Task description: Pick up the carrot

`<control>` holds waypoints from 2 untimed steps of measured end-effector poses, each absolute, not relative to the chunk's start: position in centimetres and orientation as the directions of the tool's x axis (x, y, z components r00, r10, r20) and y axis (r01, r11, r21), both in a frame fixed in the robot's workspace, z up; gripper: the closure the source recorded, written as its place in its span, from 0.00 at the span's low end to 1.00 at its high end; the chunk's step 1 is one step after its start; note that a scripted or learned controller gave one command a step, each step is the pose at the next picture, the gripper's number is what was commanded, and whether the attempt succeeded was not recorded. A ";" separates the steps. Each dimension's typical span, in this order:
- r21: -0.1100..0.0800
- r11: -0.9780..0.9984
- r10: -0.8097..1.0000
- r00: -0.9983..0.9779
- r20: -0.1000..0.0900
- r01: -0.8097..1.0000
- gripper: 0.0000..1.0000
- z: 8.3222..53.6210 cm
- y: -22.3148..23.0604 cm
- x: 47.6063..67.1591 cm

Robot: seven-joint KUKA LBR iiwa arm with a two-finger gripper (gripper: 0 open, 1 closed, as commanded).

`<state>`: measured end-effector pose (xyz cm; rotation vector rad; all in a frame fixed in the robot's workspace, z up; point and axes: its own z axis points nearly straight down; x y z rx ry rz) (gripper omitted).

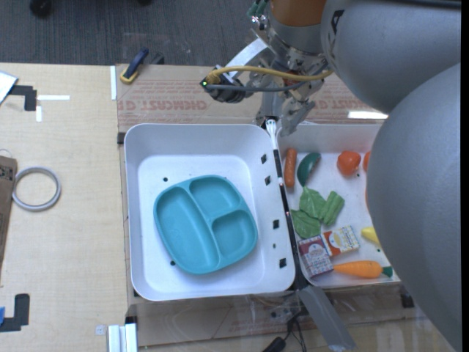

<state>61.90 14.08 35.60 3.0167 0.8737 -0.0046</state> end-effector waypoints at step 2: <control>0.000 -0.894 0.448 0.894 -0.004 0.448 1.00 23.2 20.3 63.4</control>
